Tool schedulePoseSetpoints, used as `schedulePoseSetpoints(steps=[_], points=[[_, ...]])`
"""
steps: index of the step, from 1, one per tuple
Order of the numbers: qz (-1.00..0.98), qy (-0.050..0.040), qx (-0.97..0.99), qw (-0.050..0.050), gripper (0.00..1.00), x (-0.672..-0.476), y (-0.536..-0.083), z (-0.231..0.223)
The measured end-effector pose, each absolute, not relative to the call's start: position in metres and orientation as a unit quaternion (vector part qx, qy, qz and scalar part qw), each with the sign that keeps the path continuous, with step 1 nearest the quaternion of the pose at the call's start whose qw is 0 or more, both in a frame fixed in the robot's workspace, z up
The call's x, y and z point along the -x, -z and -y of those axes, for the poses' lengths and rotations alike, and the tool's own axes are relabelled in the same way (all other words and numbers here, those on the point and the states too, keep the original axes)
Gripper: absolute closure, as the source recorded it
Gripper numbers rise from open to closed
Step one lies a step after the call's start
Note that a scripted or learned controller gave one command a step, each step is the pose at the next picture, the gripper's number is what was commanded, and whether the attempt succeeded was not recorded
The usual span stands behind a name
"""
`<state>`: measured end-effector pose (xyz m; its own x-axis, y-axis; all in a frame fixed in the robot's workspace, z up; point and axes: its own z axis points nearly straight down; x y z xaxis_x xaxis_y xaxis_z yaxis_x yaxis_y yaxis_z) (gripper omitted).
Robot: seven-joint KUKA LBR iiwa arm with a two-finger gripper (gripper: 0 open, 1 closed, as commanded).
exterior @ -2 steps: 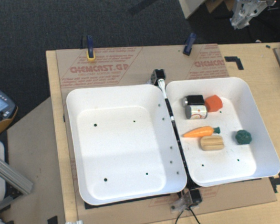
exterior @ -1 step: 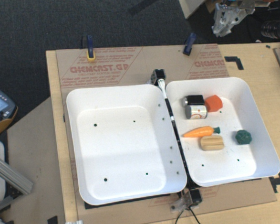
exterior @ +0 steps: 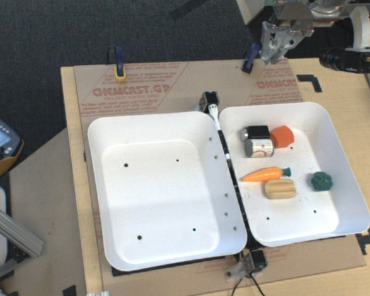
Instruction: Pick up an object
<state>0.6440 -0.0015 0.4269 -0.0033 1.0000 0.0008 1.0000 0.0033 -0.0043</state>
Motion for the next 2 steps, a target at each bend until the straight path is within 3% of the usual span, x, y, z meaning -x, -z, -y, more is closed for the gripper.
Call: schedulePoseSetpoints(steps=[1,2], points=[[0.709,0.0017,0.706,-0.002,1.0,-0.649,-0.434,-0.038],[0.708,0.0022,0.706,-0.002,1.0,-0.667,-0.45,-0.094]])
